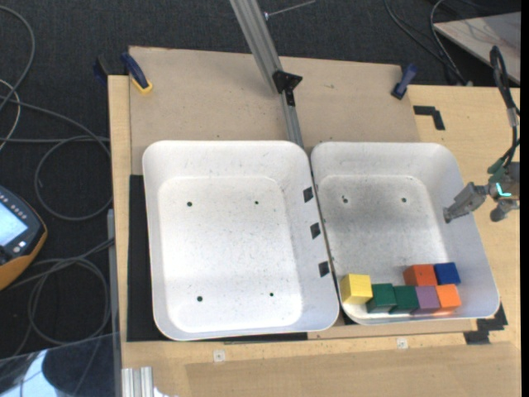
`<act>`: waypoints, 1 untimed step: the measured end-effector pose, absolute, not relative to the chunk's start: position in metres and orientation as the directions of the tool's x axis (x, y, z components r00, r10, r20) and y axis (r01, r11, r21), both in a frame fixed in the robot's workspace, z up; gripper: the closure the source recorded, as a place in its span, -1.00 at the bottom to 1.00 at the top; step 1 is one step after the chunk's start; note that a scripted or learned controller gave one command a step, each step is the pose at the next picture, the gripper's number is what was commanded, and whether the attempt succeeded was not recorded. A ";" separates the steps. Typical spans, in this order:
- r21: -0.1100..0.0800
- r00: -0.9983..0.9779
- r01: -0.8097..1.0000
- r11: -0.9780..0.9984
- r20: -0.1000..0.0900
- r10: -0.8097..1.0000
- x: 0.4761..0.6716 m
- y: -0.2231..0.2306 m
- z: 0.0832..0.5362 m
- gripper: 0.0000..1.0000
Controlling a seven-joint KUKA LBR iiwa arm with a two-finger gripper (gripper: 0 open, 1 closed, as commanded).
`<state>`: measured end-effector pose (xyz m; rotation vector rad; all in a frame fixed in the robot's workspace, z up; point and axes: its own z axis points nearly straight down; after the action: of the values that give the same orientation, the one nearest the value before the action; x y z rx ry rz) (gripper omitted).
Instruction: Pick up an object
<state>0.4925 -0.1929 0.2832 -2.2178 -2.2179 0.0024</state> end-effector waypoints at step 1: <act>0.000 -0.001 1.000 0.001 0.001 1.000 0.493 -0.193 0.285 -1.00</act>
<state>0.4932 -0.1928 0.2850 -2.2196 -2.2216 -0.0010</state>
